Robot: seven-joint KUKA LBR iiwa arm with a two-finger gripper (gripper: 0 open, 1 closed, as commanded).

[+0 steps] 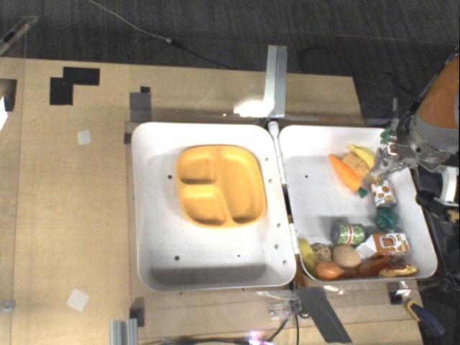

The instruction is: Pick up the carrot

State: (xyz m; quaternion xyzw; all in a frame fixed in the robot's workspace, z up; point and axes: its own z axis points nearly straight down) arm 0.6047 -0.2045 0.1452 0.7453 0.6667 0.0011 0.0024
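The carrot [344,172] is orange and lies at a slant in the upper part of the right bin [310,192]. A corn cob [357,166] and a yellow banana [363,153] lie right against it on its right. My gripper [382,164] hangs over the bin's upper right, just right of the banana and a short way from the carrot. Nothing is visibly held in it.
Below the gripper stand a small bottle [383,192] and a green item [387,219]. A green can [349,233], an orange carton [389,244], a potato [346,256] and other toy food crowd the bin's front. The left bin [154,214] holds a yellow divided plate [218,185].
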